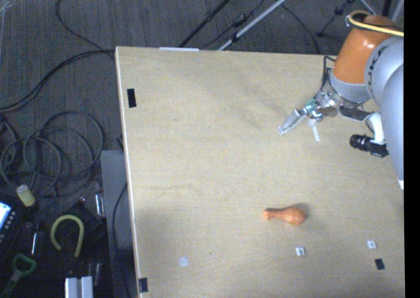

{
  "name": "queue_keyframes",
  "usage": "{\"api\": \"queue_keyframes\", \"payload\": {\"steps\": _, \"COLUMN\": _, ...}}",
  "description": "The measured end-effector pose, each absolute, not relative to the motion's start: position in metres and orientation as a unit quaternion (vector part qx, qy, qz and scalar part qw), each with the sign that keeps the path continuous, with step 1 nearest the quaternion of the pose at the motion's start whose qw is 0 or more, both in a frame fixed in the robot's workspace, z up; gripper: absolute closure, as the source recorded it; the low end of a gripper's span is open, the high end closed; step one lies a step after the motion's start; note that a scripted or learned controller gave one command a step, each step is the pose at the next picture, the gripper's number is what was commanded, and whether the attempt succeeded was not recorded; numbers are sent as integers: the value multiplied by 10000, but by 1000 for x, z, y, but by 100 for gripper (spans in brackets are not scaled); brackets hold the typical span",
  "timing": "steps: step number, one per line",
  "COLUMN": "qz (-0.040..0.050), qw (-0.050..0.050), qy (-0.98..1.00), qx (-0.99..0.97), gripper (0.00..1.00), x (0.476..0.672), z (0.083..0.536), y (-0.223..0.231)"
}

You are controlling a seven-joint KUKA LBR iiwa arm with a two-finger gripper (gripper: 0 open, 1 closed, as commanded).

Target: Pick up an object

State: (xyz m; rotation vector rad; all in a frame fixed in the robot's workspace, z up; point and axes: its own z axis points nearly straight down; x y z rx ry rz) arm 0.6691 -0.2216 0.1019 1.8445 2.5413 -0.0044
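Orange object [286, 215] lying on tan bench [197, 159]; claw [298, 121] spread open, well apart.

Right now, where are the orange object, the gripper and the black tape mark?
orange object [287, 214]: camera view, on its bulbous body.
gripper [298, 126]: camera view, midway between its fingertips.
black tape mark [131, 98]: camera view, middle of the mark near the bench's left edge.

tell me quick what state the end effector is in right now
end effector: open, fingers spread, nothing between them; it sits above the wooden bench top, well apart from the orange object.
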Motion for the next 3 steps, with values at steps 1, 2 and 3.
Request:
{"api": "queue_keyframes", "payload": {"steps": 1, "qz": 2, "qw": 12, "qy": 9509, "qx": 3096, "gripper": 0, "x": 670, "z": 85, "y": -212}}
{"api": "queue_keyframes", "payload": {"steps": 2, "qz": -5, "qw": 11, "qy": 9623, "qx": 2721, "gripper": 0, "x": 659, "z": 105, "y": -205}}
{"api": "queue_keyframes", "payload": {"steps": 3, "qz": 6, "qw": 18, "qy": 9183, "qx": 3958, "gripper": 0, "x": 658, "z": 171, "y": -223}}
